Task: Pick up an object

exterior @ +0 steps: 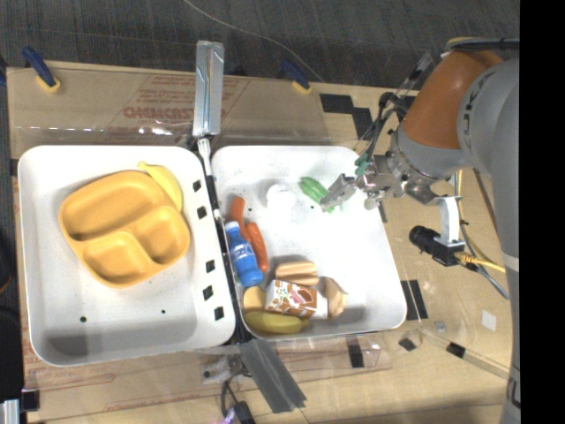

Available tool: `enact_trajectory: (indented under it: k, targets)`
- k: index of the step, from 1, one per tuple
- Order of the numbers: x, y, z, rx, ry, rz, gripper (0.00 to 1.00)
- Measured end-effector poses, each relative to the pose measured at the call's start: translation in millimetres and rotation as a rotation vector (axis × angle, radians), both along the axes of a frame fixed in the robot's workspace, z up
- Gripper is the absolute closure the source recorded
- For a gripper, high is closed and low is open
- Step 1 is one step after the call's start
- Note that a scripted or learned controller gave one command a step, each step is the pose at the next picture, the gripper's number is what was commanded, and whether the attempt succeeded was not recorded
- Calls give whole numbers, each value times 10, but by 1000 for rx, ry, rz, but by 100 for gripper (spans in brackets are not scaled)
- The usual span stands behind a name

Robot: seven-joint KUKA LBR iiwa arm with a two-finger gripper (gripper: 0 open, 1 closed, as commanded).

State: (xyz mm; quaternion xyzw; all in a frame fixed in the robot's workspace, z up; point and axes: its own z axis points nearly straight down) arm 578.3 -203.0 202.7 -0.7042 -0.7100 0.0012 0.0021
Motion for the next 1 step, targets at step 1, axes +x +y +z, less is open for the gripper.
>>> enact_trajectory:
  k: [1]
  targets:
    - [-666,416,-698,1,5,-227,0]
